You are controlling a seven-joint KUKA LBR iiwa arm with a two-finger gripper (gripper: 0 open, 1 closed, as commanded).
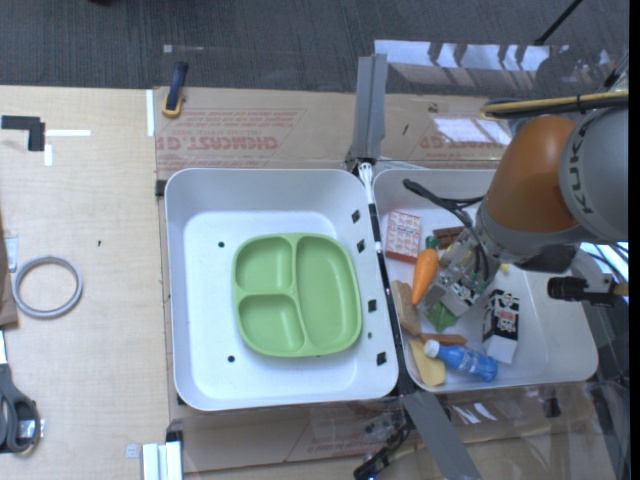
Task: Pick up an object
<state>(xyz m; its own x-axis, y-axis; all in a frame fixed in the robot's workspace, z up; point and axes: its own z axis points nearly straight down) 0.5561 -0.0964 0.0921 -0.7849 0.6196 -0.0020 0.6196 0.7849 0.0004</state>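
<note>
Arm is down in the right bin [560, 368], hand [458, 290] low over the clutter, just beside the toy carrot [424, 273] and a green piece [440, 314]. Can't tell if it's clamped on anything. Looks like the reach/grasp step, nothing lifted yet. Next move, prob: close on one item, raise straight up w/o dragging the blue bottle [466, 360] or small carton [503, 323]. Left bin [190, 298] has the green plate [298, 294].

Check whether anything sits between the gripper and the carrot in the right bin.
Nothing visible does. The gripper hangs low in the right bin, and the carrot lies just to its left with no other item across that gap. The red-and-white box sits further back, off that line.
</note>
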